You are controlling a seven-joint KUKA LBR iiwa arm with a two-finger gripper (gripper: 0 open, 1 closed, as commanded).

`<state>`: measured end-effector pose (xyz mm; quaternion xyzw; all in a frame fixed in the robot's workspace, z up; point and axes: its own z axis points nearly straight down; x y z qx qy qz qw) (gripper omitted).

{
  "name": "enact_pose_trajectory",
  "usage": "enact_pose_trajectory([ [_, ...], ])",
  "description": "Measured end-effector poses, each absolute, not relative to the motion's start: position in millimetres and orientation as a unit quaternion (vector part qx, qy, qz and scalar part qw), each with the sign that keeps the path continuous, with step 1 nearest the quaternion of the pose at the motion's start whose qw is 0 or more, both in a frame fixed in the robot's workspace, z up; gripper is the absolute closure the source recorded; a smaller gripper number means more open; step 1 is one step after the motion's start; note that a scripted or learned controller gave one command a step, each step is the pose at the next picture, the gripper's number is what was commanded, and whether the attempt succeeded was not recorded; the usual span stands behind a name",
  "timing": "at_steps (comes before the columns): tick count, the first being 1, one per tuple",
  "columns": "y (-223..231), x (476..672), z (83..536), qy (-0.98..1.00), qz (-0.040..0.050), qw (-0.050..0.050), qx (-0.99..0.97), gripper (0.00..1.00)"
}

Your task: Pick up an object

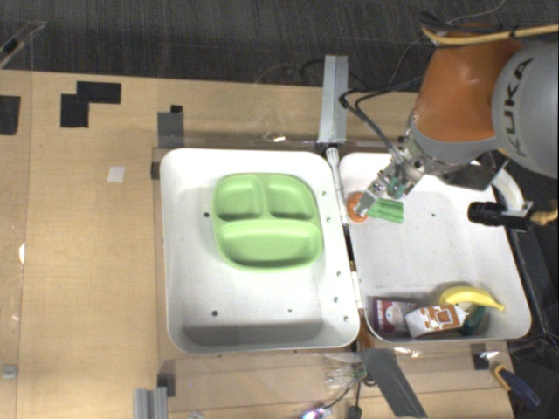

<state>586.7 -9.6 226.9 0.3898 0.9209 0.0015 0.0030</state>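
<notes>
Nearest the camera, a banana (472, 299) lies along the right bin's (437, 260) front edge. Toward its far-left corner, my gripper (377, 201) sits beside an orange piece (355, 206), just left of me; grip state unclear.

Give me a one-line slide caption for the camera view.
KUKA arm's gripper low in the right bin near a green item; green tray in the left bin.
</notes>
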Motion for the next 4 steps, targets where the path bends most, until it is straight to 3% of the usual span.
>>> enact_pose_trajectory([
  [1, -21, 622.7, 198, 0.872, 0.0017, 0.003, 0.489, 1.00],
  [2, 18, 545.1, 231, 0.864, 0.0019, 0.002, 0.503, 1.00],
  [3, 19, 577.4, 224, 0.826, 0.0015, 0.002, 0.564, 1.00],
  [4, 22, 643.8, 188, 0.774, 0.0012, 0.002, 0.633, 1.00],
])
